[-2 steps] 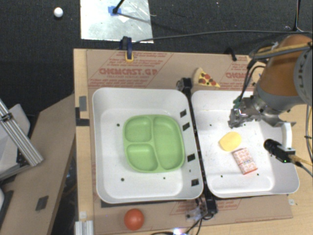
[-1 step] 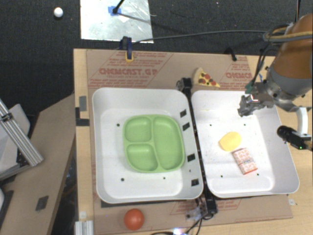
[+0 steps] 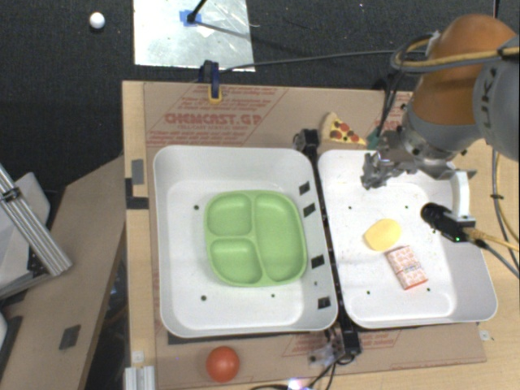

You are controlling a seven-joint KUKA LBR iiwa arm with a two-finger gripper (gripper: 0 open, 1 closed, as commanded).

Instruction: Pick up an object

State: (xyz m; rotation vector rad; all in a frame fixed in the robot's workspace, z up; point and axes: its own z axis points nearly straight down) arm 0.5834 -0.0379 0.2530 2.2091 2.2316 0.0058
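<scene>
Seen from above at a slant: wooden worktop [image 3: 97,242] bearing two shallow white bins side by side. In the left bin [image 3: 175,177], a green divided plate [image 3: 254,238] with three compartments, lying flat near the middle. In the right bin [image 3: 463,299], taken as landmark: a yellow lemon-like object [image 3: 382,234] near its centre, and just beside that, toward the near right, a small pink-and-white packet [image 3: 405,267]. Above the bin's far edge, the grey arm with its orange band [image 3: 463,51], the hand [image 3: 375,173] hanging over the far left part; cannot tell whether open or closed. Beyond the far edge, a toy pizza slice [image 3: 341,130]. Well left of the near corner, a red ball [image 3: 222,363].
</scene>
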